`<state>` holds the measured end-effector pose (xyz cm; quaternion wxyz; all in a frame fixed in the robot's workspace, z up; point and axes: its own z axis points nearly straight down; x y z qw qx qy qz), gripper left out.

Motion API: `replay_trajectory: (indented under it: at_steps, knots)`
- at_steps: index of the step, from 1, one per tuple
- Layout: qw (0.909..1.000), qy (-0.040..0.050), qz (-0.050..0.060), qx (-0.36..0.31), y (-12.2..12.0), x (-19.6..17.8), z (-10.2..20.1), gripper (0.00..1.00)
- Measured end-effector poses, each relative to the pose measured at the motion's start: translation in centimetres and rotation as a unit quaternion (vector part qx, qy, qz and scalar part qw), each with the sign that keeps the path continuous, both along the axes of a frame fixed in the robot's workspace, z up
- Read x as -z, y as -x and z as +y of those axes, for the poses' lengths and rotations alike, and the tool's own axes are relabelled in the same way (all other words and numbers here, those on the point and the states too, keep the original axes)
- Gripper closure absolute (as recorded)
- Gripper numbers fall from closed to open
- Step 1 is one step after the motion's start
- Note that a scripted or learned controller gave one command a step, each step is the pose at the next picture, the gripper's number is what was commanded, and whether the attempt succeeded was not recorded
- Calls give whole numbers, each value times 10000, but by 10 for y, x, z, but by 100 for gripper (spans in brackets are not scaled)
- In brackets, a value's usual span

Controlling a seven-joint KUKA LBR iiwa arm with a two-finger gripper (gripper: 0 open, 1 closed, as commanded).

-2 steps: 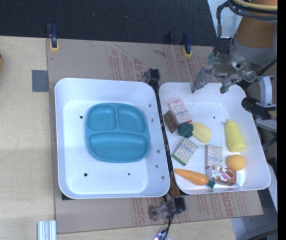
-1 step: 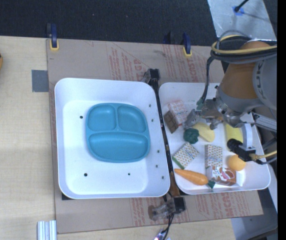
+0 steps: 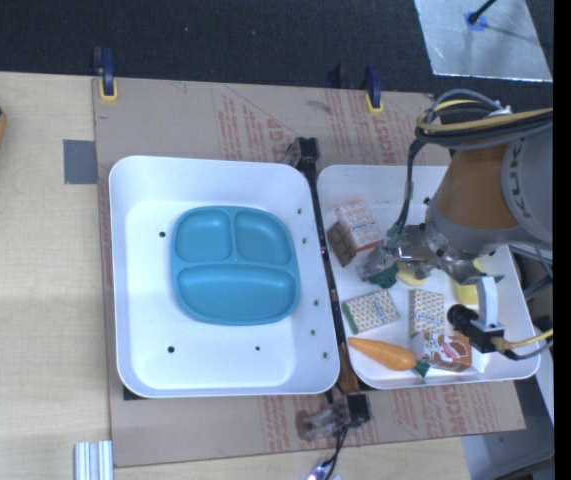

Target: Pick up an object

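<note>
Carrot (image 3: 383, 353) near packets (image 3: 370, 311), gripper (image 3: 387, 265) beside carton (image 3: 354, 230).

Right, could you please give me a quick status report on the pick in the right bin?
Gripper low in right bin, grip unclear. Brown box just beside it, nothing seen held. Carrot and patterned packets crowd the near side.
</note>
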<state>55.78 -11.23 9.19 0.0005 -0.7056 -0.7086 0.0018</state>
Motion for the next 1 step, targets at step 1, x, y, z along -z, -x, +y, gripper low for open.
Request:
replay_trajectory:
  at_steps: [1]
  knots:
    - [10000, 4, -1, -3, -1, -12, -2, 100]
